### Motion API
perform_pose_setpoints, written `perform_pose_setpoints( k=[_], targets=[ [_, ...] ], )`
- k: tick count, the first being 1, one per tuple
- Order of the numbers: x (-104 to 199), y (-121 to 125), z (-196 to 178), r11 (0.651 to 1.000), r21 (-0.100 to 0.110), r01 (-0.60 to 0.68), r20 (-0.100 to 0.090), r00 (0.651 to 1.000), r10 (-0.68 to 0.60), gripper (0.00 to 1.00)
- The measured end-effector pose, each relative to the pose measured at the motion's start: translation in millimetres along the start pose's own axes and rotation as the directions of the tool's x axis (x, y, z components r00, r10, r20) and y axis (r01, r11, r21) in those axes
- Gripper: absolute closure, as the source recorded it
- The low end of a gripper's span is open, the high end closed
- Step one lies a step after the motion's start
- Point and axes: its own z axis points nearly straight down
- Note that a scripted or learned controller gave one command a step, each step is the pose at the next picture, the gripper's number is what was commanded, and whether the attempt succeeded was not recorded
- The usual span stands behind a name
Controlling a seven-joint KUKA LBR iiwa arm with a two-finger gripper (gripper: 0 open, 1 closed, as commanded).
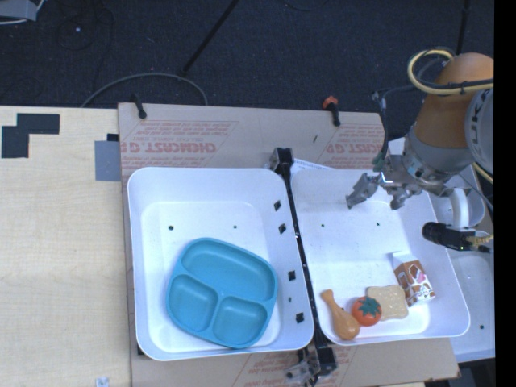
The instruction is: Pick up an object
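Observation:
My gripper (379,197) hovers over the far part of the right bin (355,240), fingers spread open with nothing between them. Along that bin's near edge lie a tan toy drumstick (341,315), a red tomato (367,311) and a slice of toast (389,301), all touching or nearly so. A brown and white snack packet (415,282) sits just right of the toast. All of these lie well nearer the camera than the gripper.
A blue divided plate (222,293) fills the near half of the left bin (161,200). A black divider (292,240) runs between the two bins. Cardboard (242,139) lies under both bins, with wooden bench (56,248) to the left.

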Motion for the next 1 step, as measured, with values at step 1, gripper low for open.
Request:
perform_pose_setpoints(
  k=[1],
  targets=[
    [-0.2, 3.0, -8.1, 1.000, -0.013, 0.002, 0.002, 1.000, -0.002, 0.00]
  ],
)
